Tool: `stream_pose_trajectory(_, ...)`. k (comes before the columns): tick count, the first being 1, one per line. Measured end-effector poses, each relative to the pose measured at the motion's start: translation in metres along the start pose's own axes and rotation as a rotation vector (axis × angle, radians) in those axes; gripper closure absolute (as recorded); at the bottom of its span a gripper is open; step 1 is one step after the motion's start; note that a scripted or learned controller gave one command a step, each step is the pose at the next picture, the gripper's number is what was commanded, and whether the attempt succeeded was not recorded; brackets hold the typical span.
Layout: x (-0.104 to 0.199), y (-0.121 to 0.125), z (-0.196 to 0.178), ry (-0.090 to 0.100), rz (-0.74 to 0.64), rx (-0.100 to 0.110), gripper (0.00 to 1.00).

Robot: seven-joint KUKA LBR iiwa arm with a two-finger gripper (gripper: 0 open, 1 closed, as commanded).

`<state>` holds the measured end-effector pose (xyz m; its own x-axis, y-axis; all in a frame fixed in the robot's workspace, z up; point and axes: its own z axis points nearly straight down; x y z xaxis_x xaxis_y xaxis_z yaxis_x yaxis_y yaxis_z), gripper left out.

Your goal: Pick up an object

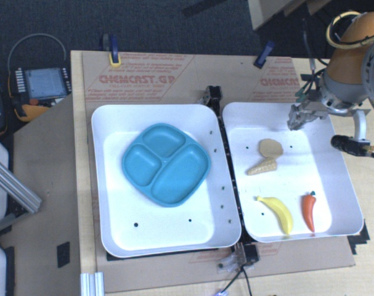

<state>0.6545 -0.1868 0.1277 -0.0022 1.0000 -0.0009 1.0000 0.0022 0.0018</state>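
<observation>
My gripper hangs over the far edge of the right bin, above and to the right of a tan round cookie. Just below the cookie lies a beige ice-cream cone. A yellow banana and a red-orange carrot lie near the bin's front. Nothing shows between the gripper's tips, and the gripper stands apart from all the objects.
The left bin holds a blue divided plate. The grey arm with its orange band comes in from the upper right. A black clamp sits between the bins at the back.
</observation>
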Motion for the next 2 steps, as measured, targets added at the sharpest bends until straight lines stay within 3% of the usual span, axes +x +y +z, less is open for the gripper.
stream_pose_trajectory(2, 0.004, 0.004, -0.099, -0.002, 0.001, -0.006, 1.00)
